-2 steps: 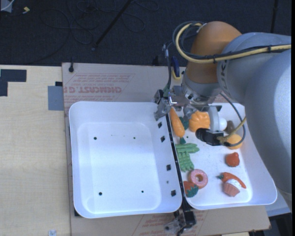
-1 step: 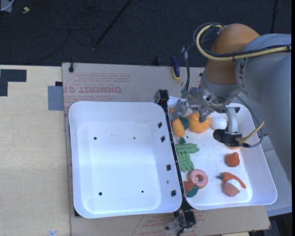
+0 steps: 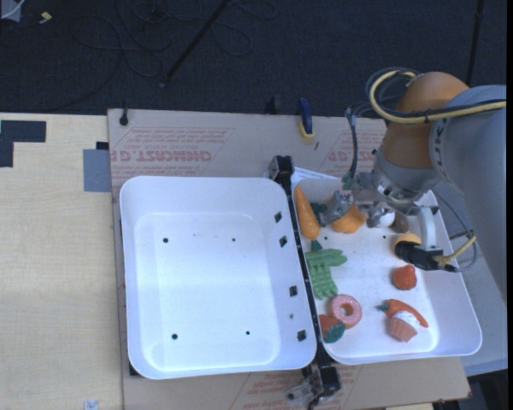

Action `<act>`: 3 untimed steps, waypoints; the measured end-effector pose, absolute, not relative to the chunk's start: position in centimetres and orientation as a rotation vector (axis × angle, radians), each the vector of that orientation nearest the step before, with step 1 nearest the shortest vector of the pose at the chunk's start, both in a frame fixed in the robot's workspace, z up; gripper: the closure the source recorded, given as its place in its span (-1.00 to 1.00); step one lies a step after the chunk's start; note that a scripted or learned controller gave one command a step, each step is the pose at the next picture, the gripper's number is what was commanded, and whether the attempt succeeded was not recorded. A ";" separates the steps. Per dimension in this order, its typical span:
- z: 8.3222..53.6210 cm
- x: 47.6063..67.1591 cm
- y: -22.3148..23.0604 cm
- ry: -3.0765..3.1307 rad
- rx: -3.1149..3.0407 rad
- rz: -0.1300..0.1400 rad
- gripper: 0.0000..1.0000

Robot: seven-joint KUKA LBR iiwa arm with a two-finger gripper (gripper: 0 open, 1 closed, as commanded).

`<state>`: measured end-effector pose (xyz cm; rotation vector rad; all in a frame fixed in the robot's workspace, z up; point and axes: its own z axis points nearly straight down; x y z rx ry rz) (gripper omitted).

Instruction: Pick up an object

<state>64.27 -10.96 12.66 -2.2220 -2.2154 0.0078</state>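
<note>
My gripper (image 3: 356, 211) is down in the back of the right bin (image 3: 449, 293), reaching in from the right. It is open, with its fingers on either side of a small orange fruit-like piece (image 3: 349, 222) that rests on the bin floor. An orange carrot (image 3: 306, 213) lies just left of it along the bin's left wall. A small brown piece (image 3: 399, 223) sits just right of the gripper.
In the same bin lie a green ridged toy (image 3: 323, 268), a pink donut (image 3: 347, 310), a red piece (image 3: 327, 327) beside it, a red lump (image 3: 403, 277) and a red pepper with a cupcake (image 3: 402, 320). The left bin (image 3: 205, 272) stands alongside.
</note>
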 end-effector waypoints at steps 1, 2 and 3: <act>13.8 64.3 -10.9 -2.217 -2.219 0.007 1.00; 11.6 64.5 -12.8 -2.219 -2.215 0.004 1.00; 11.0 64.6 -11.3 -2.214 -2.221 0.005 1.00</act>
